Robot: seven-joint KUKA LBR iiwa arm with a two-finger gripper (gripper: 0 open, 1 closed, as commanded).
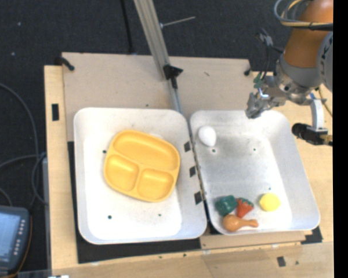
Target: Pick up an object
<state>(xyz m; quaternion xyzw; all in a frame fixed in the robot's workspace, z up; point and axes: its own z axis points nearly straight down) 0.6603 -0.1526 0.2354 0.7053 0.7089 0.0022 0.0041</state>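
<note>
Near the right bin's point(290, 155) far left corner: white egg point(207, 135), probably light, smooth, slippery. Best pinched across its middle. At far rim, hand point(254, 110), spread or not — cannot tell.

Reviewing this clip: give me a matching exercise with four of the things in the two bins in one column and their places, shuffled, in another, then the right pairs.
Things
1. yellow plastic tray with three compartments
2. white egg-shaped object
3. round yellow lemon-like toy
4. orange pear-shaped toy

Places
A. near edge of the right bin, just below a green piece and a red piece
B. far left corner of the right bin
C. middle of the left bin
D. near right part of the right bin, right of the red piece

Pairs: 1-C, 2-B, 3-D, 4-A
</note>
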